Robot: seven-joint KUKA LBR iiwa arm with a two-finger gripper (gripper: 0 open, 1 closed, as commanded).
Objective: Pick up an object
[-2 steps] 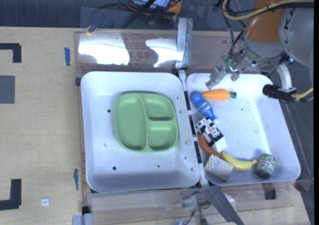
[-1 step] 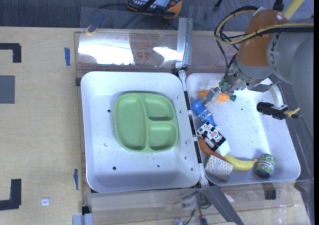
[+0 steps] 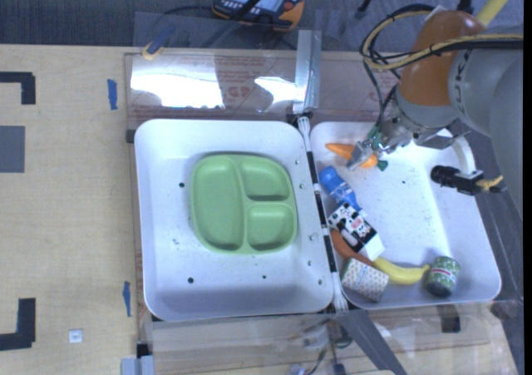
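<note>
My gripper (image 3: pixel 368 154) is low over the far left corner of the right bin (image 3: pixel 465 224). It sits right on top of an orange carrot (image 3: pixel 339 150); the carrot's orange end sticks out to the left and a bit of green shows on the right side of the gripper. Whether the carrot is between the jaws is hidden by the gripper body. Along the bin's left side lie a blue bottle (image 3: pixel 336 185) and a black-and-white spotted block (image 3: pixel 356 228).
A yellow banana (image 3: pixel 401 272), a green can (image 3: pixel 442 275), a patterned cup (image 3: pixel 364 281) and an orange piece (image 3: pixel 343 247) crowd the right bin's near edge. The left bin (image 3: pixel 158 224) holds a green divided plate (image 3: pixel 244 202). A metal divider (image 3: pixel 307 74) stands behind the bins.
</note>
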